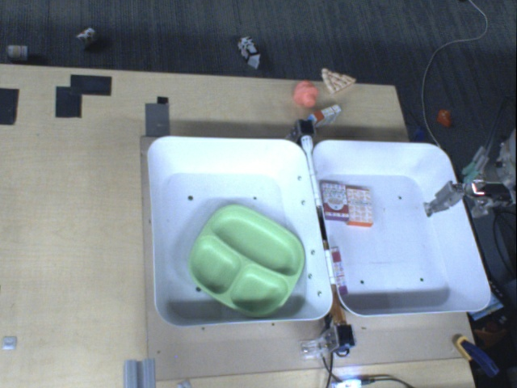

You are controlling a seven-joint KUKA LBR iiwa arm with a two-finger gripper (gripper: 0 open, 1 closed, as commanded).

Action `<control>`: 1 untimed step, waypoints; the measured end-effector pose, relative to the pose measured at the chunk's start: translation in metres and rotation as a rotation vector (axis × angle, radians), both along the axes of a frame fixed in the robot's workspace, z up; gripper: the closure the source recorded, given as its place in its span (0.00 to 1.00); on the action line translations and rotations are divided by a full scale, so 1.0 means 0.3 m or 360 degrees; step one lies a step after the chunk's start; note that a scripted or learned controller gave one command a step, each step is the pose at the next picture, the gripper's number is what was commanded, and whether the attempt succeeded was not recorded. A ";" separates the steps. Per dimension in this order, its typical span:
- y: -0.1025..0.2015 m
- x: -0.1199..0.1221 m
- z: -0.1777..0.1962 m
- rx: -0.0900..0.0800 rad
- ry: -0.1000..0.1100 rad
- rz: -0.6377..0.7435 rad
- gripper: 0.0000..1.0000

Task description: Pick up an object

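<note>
Resting in left bin (pixel 161 217): green divided tray (pixel 246 257)
Right bin (pixel 452 241): small printed card (pixel 347 203)
Gripper (pixel 444 198): at right bin's right edge; fingers' state unclear

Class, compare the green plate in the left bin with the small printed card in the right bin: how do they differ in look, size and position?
The green plate is one plain colour with three moulded compartments; the card is flat and printed in red and white. The plate is far larger, covering much of its bin's floor; the card covers a small patch. The plate sits near the left bin's middle; the card lies by the right bin's left wall. Each is alone in a white bin.
</note>
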State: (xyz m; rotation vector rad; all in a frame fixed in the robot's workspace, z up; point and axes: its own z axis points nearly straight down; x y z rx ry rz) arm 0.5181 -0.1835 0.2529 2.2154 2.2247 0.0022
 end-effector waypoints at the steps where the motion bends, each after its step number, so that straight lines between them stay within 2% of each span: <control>1: 0.031 -0.052 -0.555 -0.0003 -0.0009 -0.0002 0.00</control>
